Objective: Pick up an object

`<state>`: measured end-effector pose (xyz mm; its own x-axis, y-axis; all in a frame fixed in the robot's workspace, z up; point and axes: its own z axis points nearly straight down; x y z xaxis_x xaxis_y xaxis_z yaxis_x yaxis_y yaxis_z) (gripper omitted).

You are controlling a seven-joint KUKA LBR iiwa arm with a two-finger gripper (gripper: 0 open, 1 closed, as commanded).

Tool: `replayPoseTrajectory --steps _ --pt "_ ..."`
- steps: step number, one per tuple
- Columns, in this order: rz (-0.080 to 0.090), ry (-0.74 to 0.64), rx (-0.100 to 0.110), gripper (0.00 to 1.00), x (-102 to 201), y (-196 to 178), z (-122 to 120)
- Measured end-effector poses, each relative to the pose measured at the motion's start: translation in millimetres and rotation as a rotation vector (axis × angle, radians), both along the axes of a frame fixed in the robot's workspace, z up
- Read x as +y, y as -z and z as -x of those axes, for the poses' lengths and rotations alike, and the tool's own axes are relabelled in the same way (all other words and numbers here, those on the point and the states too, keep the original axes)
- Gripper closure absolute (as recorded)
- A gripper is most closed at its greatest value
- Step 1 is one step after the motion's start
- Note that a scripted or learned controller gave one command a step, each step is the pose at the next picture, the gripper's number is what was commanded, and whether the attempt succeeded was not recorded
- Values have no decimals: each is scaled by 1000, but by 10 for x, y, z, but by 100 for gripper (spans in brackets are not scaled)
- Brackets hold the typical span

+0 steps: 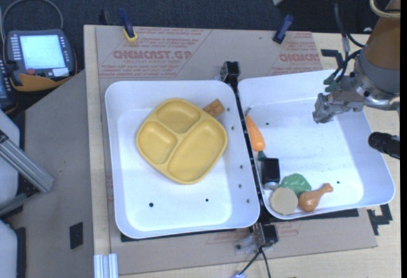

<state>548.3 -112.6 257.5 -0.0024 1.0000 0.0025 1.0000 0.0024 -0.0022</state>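
**Arm poised over right bin, nothing yet in hand**

A wide surface (191, 54) covered with printed cardboard carries two shallow white bins side by side. The left bin (127, 207) holds a yellow divided plate (182, 140), three compartments facing up, with a small brown piece (214, 107) peeking out from behind its upper right rim. The right bin (305, 105) holds the smaller items, all gathered along its left wall and lower left corner: an orange carrot (255, 133) lying lengthwise beside the divider, a small black block (270, 170) just below it, then a green leafy piece (296, 182), a pale round piece (284, 201) and a toy drumstick (313, 197) clustered together, touching or nearly so.

The grey arm with its orange band reaches in from the right, and its gripper (325, 111) hangs over the upper right part of the right bin, well apart from every item there. Whether the gripper is open or closed cannot be told from this angle; nothing is seen between its fingertips.

By the look of it, the pick is at the approach step, with no target reached. The next move would call for travel toward the lower left of the bin, then a descent onto one item. The carrot, lying alone, seems the cleaner choice; the crowded corner risks a grasp fouled by neighbouring pieces or the bin wall.
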Motion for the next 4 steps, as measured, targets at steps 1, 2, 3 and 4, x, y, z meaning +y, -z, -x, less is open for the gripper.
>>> replayPoseTrajectory --steps 1,2,3,4 --pt "1 -3 -2 100 413 64 -149" --pt "2 -3 -5 100 888 24 -291" --pt "1 -4 -5 100 1441 50 -501" --pt "2 -3 -4 100 1957 228 -661"
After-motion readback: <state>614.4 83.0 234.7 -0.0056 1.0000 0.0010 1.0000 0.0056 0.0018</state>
